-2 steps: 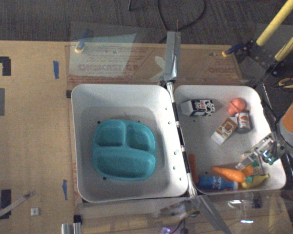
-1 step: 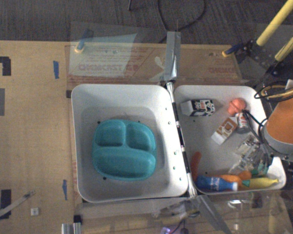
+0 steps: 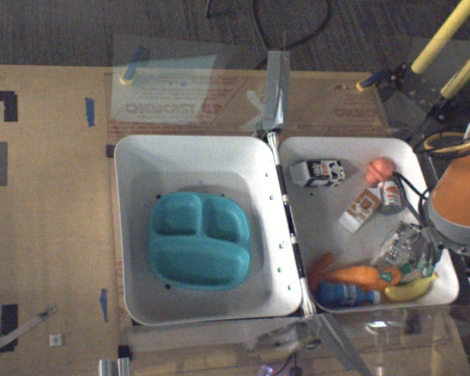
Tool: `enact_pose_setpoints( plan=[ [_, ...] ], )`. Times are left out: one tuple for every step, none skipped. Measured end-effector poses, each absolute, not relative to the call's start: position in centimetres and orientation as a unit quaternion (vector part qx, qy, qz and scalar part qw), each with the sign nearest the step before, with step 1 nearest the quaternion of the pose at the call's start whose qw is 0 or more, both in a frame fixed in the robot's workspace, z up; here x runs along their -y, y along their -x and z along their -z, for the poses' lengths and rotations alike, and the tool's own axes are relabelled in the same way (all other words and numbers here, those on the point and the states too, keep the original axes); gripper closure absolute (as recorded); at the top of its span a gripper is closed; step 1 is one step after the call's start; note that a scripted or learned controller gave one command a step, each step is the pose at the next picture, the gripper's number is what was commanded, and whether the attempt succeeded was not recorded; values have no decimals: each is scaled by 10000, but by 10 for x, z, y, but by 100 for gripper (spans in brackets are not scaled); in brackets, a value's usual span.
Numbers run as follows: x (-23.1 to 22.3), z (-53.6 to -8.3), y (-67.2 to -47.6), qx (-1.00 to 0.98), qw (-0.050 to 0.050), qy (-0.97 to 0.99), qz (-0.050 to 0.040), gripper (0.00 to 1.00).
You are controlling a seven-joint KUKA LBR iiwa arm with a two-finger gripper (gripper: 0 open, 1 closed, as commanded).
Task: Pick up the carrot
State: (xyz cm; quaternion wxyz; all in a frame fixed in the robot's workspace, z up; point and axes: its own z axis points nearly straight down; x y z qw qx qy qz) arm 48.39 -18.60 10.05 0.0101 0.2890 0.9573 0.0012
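The smooth, tapered orange carrot [image 3: 359,276] lies at six o'clock in the right white bin [image 3: 333,152], between a blue bottle [image 3: 346,294] and the metallic gripper [image 3: 407,249] at four o'clock, whose finger state I cannot tell.

The bench [image 3: 47,233] is a flat tan surface, like cardboard sheeting. Two shallow white bins rest directly on it, side by side and touching along their inner rims: the left bin [image 3: 133,171] near the middle of the bench, the right bin [image 3: 298,151] toward its right edge. Short strips of blue tape [image 3: 89,111] are stuck to the bench left of the bins, and black square marks [image 3: 3,104] lie near its left edge. A clear plastic sheet [image 3: 172,84] lies along the far edge, behind the left bin.
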Motion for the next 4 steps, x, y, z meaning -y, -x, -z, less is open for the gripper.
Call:
enact_pose_setpoints(
  plan=[
    [187,-101,-484,-9570,106,-2897,-11,0],
    [188,-111,-485,-9562,135,-2923,-18,100],
    [189,-111,-485,-9561,133,-2927,-16,0],
    [153,-89,-504,-9372,56,-3488,7,0]
  ],
)
